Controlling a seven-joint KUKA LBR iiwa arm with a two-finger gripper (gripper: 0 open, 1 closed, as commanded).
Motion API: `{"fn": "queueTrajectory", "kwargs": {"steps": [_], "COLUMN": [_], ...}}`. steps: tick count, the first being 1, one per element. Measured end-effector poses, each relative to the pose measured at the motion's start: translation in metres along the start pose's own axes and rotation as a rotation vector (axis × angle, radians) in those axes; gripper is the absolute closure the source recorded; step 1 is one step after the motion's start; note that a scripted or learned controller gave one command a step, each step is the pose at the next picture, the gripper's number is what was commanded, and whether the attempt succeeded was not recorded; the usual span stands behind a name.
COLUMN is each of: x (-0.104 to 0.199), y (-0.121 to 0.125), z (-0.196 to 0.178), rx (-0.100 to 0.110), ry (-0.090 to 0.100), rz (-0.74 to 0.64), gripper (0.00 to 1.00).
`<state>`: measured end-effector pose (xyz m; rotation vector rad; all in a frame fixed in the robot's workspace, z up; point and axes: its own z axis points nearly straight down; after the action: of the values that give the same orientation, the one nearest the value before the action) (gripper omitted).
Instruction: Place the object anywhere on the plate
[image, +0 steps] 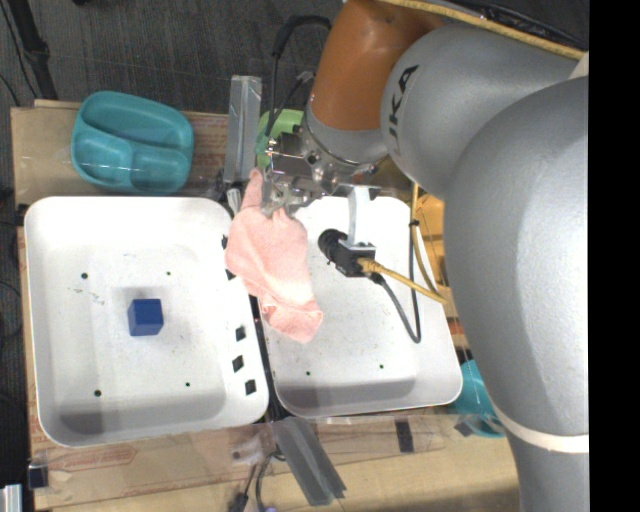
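A pink cloth (270, 265) hangs limp over the divide between the two bins, with its top corner pinched in my gripper (268, 192). The gripper is shut on that corner, just above the back left corner of the right bin (400, 385). The cloth's lower end droops over the right bin's left side. The plate (132, 140) is a teal, divided dish. It sits on the bench behind the left bin (60, 330), to the left of and beyond the gripper.
A small blue cube (146, 316) lies in the middle of the left bin. Behind the gripper a green object (285, 124) is partly hidden by the wrist. The grey arm covers the right side of the view.
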<state>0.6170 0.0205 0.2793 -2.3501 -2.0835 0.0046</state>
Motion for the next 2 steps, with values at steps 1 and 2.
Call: {"fn": "queueTrajectory", "kwargs": {"steps": [1, 2], "x": [0.065, 0.108], "y": [-0.025, -0.05], "z": [0.091, 0.117], "rx": [0.005, 0.004], "ry": [-0.002, -0.002], "rz": [0.111, 0.297], "gripper": [1.0, 1.0]}}
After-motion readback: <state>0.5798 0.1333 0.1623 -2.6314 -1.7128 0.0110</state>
